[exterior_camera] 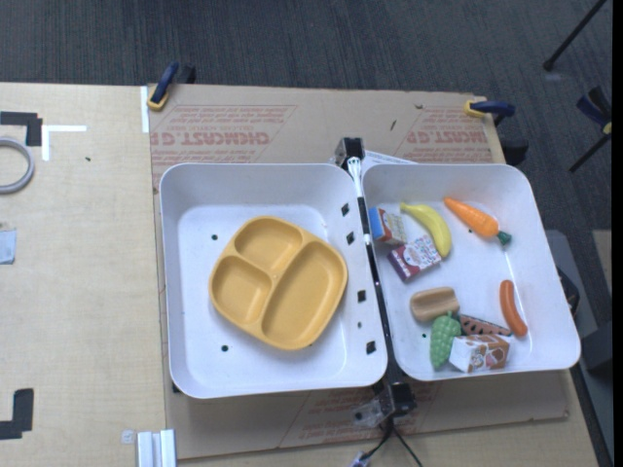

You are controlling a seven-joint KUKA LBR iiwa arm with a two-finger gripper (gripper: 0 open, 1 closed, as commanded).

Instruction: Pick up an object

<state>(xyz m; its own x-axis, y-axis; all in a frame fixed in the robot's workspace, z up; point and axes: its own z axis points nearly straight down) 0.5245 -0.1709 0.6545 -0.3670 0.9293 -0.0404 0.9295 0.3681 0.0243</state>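
Note:
The right bin [540,224] holds several toy foods. A yellow banana [430,226] lies near its top, with an orange carrot [474,217] to its right. A small red and blue packet [386,228] and a maroon packet [417,257] sit by the bin's left wall. Lower down are a tan bread roll [433,303], a green bumpy vegetable [445,340], a red sausage [513,307], a brown strip [484,324] and an orange and white carton [480,355].
The left bin [185,358] holds a yellow three-compartment plate [278,281]. Both bins rest on a cardboard sheet [253,129] held by yellow and blue clamps [162,87] at its far corners. A wooden benchtop [73,290] lies to the left.

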